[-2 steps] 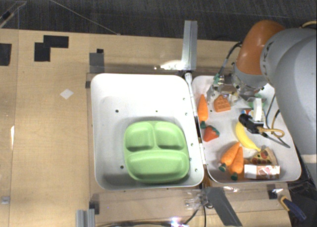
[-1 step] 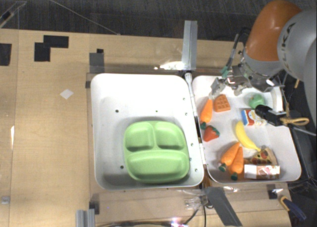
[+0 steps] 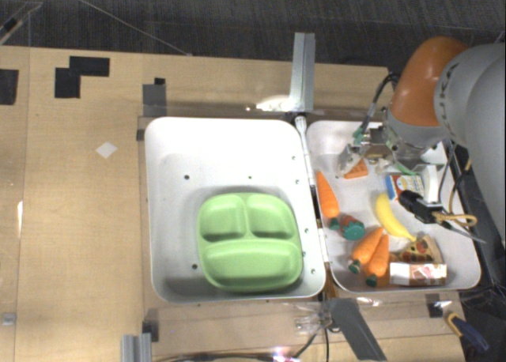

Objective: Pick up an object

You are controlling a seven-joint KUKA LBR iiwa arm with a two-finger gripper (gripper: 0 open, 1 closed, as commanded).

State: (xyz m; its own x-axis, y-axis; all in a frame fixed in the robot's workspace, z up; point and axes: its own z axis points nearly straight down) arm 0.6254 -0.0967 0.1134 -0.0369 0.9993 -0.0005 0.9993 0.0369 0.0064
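Wooden bench (image 3: 71, 218), two white bins side by side. Left bin (image 3: 170, 155) holds a green tray (image 3: 249, 240). Right bin (image 3: 328, 143) holds carrots (image 3: 327, 197), banana (image 3: 390, 216), carton (image 3: 419, 273). Gripper (image 3: 368, 155) low in right bin's far end, just above an orange wedge (image 3: 357, 169); grip state cannot be told.

Gripper (image 3: 365, 152) hangs over the right bin (image 3: 332, 141) (toy food below). Green tray (image 3: 250, 240) sits in the left bin (image 3: 170, 194).
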